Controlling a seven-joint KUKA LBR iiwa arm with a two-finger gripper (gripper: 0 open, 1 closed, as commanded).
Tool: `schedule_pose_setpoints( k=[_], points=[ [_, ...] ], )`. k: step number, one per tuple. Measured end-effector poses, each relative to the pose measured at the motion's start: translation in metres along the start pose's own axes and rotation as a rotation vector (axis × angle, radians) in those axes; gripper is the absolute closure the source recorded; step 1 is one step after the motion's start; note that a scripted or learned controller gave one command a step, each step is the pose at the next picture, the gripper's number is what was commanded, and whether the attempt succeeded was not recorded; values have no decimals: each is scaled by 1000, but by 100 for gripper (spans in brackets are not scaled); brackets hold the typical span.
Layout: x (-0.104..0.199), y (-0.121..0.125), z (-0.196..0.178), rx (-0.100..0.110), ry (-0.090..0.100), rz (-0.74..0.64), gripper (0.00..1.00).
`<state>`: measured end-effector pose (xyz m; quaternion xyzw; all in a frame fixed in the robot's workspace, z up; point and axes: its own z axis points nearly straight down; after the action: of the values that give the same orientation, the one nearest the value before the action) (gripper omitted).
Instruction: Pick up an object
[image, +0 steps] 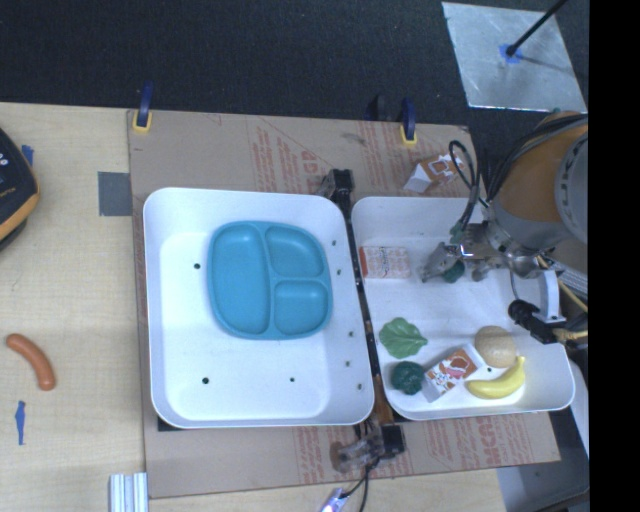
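Note:
The right bin (420, 215) holds a flat red-and-white packet (384, 262) at its left side, a light green leaf (402, 336), a dark green broccoli piece (407, 377), a small red-and-white carton (449, 372), a tan potato-like lump (495, 346) and a yellow banana (499, 382). My gripper (447, 264) hangs over the upper middle of this bin, right of the packet and above the leaf. Its fingers point left and down, with something small and green at their tips.
The left bin (175, 300) bears a blue divided plate (270, 278). A sausage (32, 360) lies on the bench far left, a dark device (12, 185) at the left edge, and a small carton (436, 172) behind the right bin. Cables hang near the wrist.

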<state>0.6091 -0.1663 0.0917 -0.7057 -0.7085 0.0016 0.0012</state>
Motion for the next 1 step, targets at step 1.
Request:
schedule_pose_setpoints(
  k=[1],
  points=[
    [-46, 27, -1, -3, 0, 2, 0]
  ],
)
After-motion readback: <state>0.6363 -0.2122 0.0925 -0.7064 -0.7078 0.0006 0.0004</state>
